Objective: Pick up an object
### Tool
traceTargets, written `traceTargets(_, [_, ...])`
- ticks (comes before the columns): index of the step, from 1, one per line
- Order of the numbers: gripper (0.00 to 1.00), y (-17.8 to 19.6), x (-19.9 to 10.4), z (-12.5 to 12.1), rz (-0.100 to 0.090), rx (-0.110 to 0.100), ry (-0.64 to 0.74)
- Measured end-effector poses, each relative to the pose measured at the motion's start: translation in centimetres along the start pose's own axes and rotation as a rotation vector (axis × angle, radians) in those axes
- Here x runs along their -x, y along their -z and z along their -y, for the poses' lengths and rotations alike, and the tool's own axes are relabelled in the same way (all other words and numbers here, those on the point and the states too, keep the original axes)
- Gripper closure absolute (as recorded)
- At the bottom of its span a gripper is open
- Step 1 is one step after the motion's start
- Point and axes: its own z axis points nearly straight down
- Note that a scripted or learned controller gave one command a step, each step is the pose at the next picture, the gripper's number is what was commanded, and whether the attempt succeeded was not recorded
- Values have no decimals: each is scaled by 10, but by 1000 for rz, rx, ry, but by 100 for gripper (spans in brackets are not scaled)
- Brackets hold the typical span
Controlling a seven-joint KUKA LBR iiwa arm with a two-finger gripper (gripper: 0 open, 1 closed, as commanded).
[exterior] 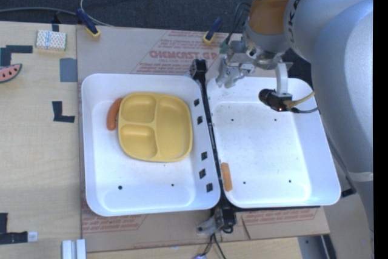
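My gripper [227, 79] hangs over the far left corner of the right bin [315, 148], open, with nothing between its fingers. A small orange carrot-like piece [225, 176] lies in that bin against its left wall, near the front and well away from the gripper. In the left bin [97, 179] a yellow divided plate [155, 126] lies flat. An orange sausage [112, 114] rests along the plate's left edge.
A black divider with clips [205, 130] runs between the two bins. The grey arm [339, 39] fills the upper right and overhangs the right bin's far edge. Cables, blue clamps [88, 22] and a small sponge [51, 40] lie on the bench behind and to the left.
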Motion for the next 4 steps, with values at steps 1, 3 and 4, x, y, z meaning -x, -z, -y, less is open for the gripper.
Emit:
traceTargets(1, [0, 0, 0, 0, 0, 0, 0])
traceTargets(3, [0, 9, -1, 0, 0, -1, 1])
traceTargets(4, [100, 19, -2, 0, -2, -2, 3])
